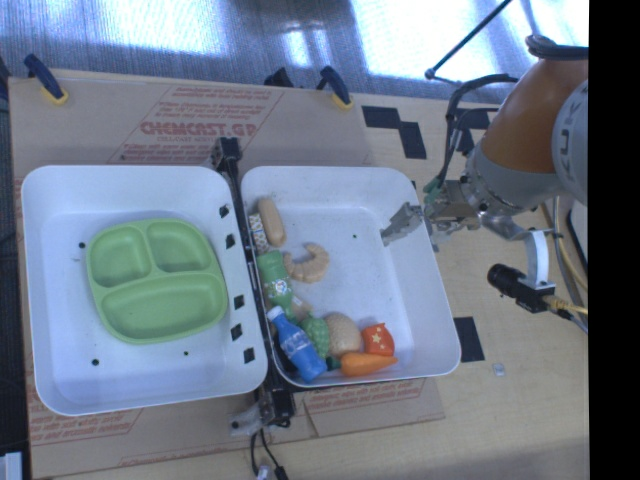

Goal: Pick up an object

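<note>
Bench (520,408) tan, covered by brown printed cardboard sheet (190,118). Two shallow white bins on cardboard, side by side, touching: left bin (50,298), right bin (425,268). Blue-yellow clamps (45,78) pin cardboard's far edge. Black square marks (390,123) on bench.

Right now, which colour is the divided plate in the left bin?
Light green; the plate shows best in the camera view.

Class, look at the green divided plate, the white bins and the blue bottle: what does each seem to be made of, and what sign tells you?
Green divided plate: probably moulded plastic, matte, with an even colour and soft rounded compartment ridges.
White bins: likely thin formed plastic, smooth and slightly glossy, with rounded corners and rolled rims.
Blue bottle: apparently toy plastic, shiny, with a white label; too small to be sure.
</note>
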You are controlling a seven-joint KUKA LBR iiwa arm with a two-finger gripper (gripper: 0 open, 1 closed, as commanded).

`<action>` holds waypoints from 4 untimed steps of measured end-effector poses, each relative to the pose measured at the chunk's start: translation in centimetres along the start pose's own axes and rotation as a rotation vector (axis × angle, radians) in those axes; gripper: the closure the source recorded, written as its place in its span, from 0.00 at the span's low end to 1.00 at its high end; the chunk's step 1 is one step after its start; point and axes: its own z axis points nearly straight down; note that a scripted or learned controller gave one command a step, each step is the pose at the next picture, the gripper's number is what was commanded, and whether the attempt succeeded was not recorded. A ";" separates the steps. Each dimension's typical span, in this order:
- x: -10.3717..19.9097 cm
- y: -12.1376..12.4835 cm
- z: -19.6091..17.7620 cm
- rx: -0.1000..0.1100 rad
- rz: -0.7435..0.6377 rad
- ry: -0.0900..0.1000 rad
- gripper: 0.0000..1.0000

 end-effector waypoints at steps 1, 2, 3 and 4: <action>7.2 -0.5 11.4 0.003 -0.003 0.001 0.00; 10.7 2.8 15.2 -0.005 0.002 -0.009 0.00; 10.9 2.8 14.2 -0.002 -0.002 -0.005 1.00; 15.7 4.3 1.1 -0.003 -0.001 0.000 1.00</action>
